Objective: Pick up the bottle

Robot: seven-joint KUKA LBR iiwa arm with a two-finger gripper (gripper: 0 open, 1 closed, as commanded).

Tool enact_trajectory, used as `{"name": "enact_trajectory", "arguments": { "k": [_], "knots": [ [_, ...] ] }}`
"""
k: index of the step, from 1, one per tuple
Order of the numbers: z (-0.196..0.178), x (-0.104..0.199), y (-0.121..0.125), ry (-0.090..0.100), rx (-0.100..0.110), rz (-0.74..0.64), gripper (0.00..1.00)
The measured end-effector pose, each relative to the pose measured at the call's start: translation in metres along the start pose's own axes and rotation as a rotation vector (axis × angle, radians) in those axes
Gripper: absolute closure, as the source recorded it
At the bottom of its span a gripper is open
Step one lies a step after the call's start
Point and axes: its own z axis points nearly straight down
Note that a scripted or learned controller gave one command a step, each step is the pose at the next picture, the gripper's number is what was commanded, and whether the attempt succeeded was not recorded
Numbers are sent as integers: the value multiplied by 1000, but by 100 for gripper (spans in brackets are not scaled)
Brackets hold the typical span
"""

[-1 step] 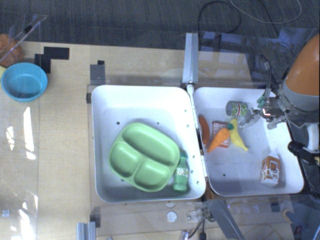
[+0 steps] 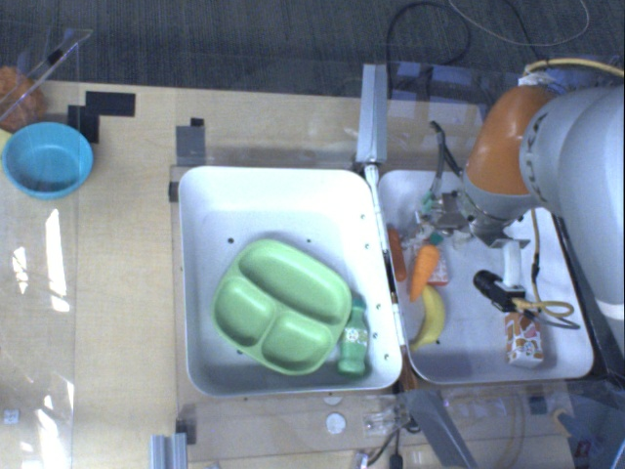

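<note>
Risk: bottle (image 2: 353,340) lies in the other bin, well left of and below pincer (image 2: 437,225), wedged against green tray (image 2: 283,306); grab may slip. Pincer state unclear.

Looked like pale wood laminate on the desk (image 2: 117,291), smooth with a soft sheen, against glossy white plastic in both bins (image 2: 283,189). Showed as matt green plastic on the divided plate (image 2: 283,306), translucent green plastic on the bottle (image 2: 354,340) and shiny blue plastic on the bowl (image 2: 47,159). Gleamed as smooth orange band (image 2: 503,145) beside satin grey casing on the arm (image 2: 581,154).
</note>
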Motion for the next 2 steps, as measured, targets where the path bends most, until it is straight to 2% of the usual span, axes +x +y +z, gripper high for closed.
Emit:
{"name": "enact_trajectory", "arguments": {
  "k": [1,2],
  "knots": [
    [-12,2,2,2,-4,-2,100],
    [-160,13,56,0,3,88,100]
  ]
}}
